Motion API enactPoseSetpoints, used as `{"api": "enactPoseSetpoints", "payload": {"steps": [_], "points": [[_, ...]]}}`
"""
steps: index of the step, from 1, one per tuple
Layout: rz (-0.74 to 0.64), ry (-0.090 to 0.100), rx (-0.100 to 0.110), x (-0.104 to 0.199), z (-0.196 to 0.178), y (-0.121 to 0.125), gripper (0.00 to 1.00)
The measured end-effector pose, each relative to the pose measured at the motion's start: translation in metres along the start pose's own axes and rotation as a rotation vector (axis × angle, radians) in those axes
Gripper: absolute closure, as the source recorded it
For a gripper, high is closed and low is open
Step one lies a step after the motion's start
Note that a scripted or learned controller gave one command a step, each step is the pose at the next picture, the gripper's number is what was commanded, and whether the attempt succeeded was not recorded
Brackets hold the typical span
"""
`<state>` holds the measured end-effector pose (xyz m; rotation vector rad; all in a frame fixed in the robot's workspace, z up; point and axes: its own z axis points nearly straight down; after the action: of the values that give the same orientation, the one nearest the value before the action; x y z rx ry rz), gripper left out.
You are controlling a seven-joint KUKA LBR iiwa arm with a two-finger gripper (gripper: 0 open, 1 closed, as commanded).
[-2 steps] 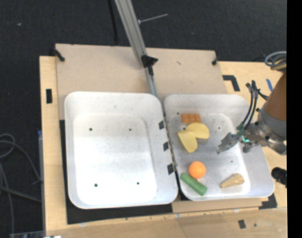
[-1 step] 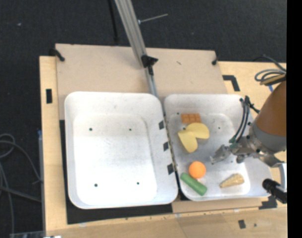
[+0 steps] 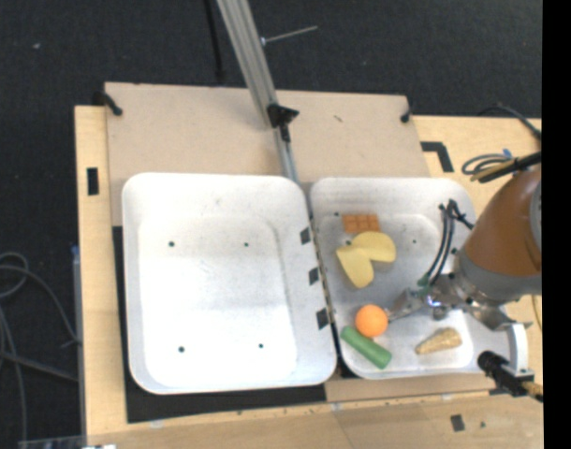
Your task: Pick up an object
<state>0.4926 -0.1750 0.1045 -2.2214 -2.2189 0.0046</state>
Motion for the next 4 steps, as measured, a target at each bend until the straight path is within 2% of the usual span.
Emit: {"api": "enactPoseSetpoints", "payload": {"steps": [1, 3, 4], "points": [[0.007, -0.001, -0.011, -0.001, -0.014, 0.003, 1.0], [-0.005, -0.003, -0.012, -0.004, -0.133, 0.008, 1.0], [-0.007, -0.001, -0.007, -0.005, -0.144, 0.009, 1.0]]}}
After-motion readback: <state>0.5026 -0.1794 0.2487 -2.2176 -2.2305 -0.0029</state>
